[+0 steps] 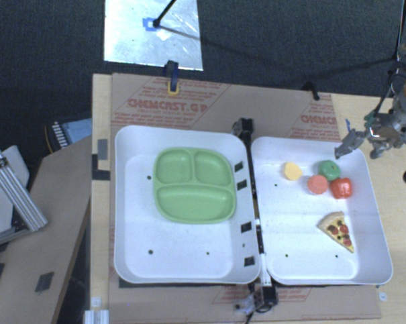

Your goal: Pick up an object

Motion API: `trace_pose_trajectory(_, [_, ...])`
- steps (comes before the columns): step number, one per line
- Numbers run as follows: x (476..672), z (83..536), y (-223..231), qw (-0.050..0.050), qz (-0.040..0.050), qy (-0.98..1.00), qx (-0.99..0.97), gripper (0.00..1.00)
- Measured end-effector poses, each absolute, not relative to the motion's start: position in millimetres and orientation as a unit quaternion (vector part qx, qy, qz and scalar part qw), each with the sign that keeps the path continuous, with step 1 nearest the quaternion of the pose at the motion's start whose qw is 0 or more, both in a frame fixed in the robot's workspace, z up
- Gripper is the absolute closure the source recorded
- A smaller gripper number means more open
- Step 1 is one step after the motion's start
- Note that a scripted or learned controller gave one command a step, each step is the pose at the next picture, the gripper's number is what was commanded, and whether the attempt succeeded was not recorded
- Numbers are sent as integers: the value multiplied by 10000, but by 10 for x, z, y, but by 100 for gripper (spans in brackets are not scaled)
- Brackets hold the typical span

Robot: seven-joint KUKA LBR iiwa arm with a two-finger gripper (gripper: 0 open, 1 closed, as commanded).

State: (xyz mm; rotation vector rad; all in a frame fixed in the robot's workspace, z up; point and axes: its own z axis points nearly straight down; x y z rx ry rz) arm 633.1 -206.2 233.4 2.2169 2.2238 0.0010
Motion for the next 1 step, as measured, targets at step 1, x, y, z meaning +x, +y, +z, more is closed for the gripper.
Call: trace_pose_trajectory(1, [6322, 1918, -2007, 9, 1, 7089, 7054, 0])
